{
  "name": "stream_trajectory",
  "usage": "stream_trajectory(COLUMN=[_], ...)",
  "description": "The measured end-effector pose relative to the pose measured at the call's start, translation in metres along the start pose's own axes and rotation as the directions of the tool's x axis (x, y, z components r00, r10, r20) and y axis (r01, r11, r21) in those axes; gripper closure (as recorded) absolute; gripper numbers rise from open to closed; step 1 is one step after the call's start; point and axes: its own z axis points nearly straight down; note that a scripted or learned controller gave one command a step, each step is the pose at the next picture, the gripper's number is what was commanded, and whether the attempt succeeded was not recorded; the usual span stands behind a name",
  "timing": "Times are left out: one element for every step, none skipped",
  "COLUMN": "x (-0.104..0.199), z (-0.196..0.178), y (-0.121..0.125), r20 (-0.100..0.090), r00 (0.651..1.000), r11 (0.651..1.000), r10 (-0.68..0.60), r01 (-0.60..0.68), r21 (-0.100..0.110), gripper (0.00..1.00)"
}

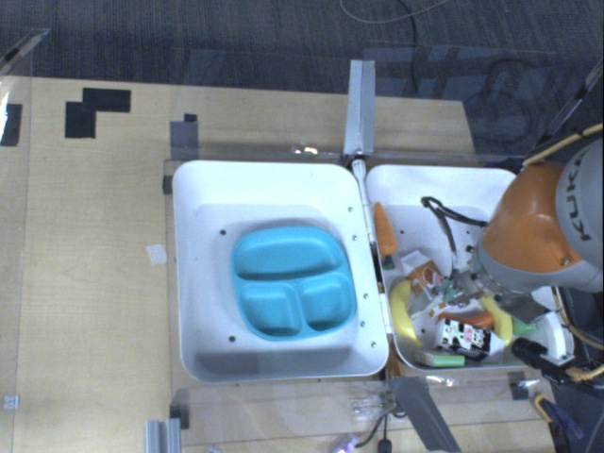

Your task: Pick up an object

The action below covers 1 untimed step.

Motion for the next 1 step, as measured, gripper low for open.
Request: stream_trajectory(x=[-0.0005], z=[-0.0111], y=[0.0023], r20=[0.003], r00=[1.0], r11=[1.0], r10=[-0.001], r01=[0.001], r21=[-0.005], gripper=[1.0])
